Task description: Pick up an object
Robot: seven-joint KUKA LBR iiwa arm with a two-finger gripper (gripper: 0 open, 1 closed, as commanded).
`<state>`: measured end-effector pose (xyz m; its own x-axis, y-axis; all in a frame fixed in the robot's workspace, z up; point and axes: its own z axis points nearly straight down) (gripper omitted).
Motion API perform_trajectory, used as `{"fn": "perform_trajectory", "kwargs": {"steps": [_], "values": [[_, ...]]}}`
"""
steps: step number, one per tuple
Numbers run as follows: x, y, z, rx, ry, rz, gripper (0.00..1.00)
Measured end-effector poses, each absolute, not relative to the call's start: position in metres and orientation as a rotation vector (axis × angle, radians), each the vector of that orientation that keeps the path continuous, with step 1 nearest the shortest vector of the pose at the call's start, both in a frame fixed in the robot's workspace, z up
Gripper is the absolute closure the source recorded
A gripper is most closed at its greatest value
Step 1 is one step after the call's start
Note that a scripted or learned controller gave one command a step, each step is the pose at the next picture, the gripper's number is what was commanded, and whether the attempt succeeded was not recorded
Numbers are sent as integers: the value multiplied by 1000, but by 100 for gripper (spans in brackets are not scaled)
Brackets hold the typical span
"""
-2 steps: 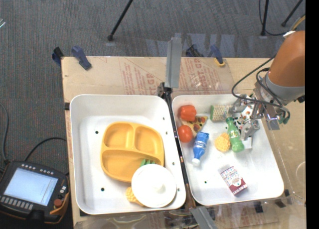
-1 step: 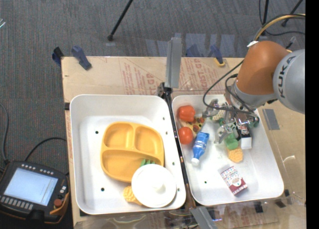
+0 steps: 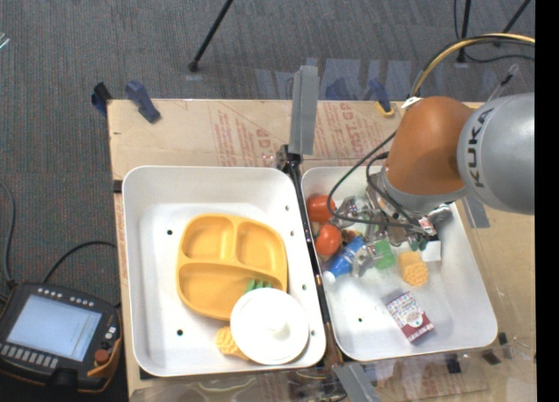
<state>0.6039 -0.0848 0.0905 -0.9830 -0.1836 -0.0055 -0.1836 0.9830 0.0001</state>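
Observation:
My gripper [image 3: 377,232] hangs low over the upper middle of the right bin [image 3: 463,313], under the arm's orange band. Right below it lie a blue bottle [image 3: 342,259] and a small green block [image 3: 383,254]. Two red tomatoes [image 3: 320,208] sit just left of it, against the bin's left wall. A yellow ridged piece [image 3: 413,269] and a white block [image 3: 431,250] rest to its lower right. A red and white box [image 3: 410,316] lies nearer the bin's front. Nothing is visibly lifted off the bin floor.
The left bin [image 3: 148,304] holds a yellow divided plate [image 3: 229,262], a white round lid [image 3: 269,325] overlapping its front corner, a green bit [image 3: 255,285] and a yellow waffle piece [image 3: 226,341]. A grey upright post [image 3: 303,121] stands behind the bins.

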Motion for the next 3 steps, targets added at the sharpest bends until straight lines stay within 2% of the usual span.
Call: {"fn": "perform_trajectory", "kwargs": {"steps": [1, 2, 3], "values": [[607, -82, 103, -298, 3112, -2, 100], [648, -135, 256, -340, 3105, -7, 100], [506, -149, 99, -171, 3137, 4, 100]]}}
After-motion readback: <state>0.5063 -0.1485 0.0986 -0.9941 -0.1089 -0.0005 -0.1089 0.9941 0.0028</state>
